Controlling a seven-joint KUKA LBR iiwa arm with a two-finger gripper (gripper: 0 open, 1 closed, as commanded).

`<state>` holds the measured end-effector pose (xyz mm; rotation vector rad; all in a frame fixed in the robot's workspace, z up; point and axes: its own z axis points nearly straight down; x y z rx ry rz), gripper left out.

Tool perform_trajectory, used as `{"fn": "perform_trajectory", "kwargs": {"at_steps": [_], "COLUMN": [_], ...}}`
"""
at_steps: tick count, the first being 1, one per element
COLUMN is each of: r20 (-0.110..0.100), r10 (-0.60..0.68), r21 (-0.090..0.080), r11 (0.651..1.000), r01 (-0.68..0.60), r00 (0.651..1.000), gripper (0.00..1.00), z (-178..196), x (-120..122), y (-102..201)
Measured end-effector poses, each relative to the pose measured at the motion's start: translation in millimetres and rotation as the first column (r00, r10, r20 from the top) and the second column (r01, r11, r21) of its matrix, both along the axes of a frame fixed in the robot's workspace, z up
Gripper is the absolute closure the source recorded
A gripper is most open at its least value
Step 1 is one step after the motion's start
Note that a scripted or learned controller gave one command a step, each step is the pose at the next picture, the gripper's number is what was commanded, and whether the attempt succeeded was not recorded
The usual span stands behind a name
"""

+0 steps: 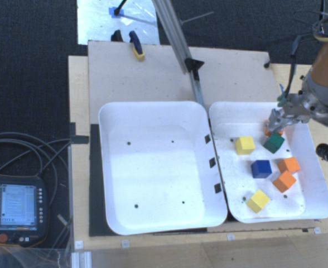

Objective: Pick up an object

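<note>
Arm [326, 66] cut off at right edge. Gripper [276, 123] covers most of an orange block [268, 132]; fingertips unreadable. Teach pendant [16, 208] screen too small to read.

One fixed camera looks down at a slant on both bins [158, 108]

A robotics lab, seen from above the test bench.
A teach pendant [16, 208] with trailing cables [24, 147] sits beside two white bins [158, 169] on a plywood bench [153, 74], dark carpet [30, 49] around.

Coloured blocks [261, 168] in right bin [312, 205]
</note>
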<state>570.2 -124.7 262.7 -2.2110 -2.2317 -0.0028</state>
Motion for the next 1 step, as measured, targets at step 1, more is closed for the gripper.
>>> {"fn": "perform_trajectory", "kwargs": {"at_steps": [1], "r20": [0.000], "r10": [0.001], "r21": [0.001], "r11": [1.000], "r01": [-0.001], "r00": [1.000], "gripper": [1.00], "z": [-11.4], "x": [-3.9], "y": [52.2]}}
